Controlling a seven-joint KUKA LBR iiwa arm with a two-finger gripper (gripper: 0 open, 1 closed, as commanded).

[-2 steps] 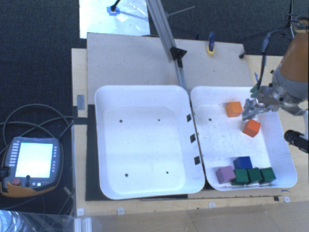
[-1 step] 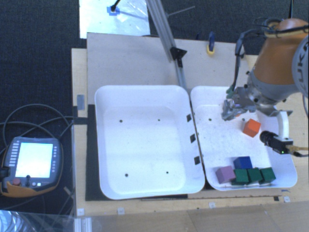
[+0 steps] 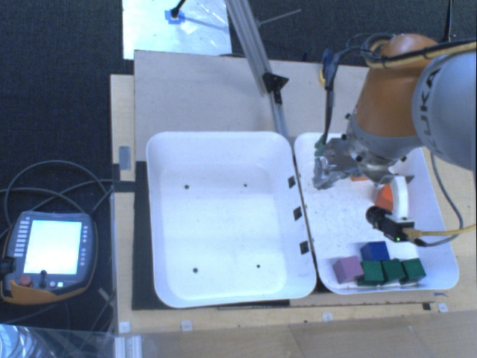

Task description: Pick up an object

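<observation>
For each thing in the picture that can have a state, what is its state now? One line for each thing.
gripper: low over the right bin, nothing seen between its fingers.
right bin: holds blocks at its near edge.
purple block: lying flat, free.
blue block: lying flat, free.
green blocks: lying side by side, free.
orange object: partly hidden behind the wrist.
handheld screen: lit.

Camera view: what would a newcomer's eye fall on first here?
The grey arm with its orange band looms over the right bin, its gripper low near that bin's upper left. Next comes the cluster of blocks in the bin's lower right corner: purple, blue, green.
</observation>
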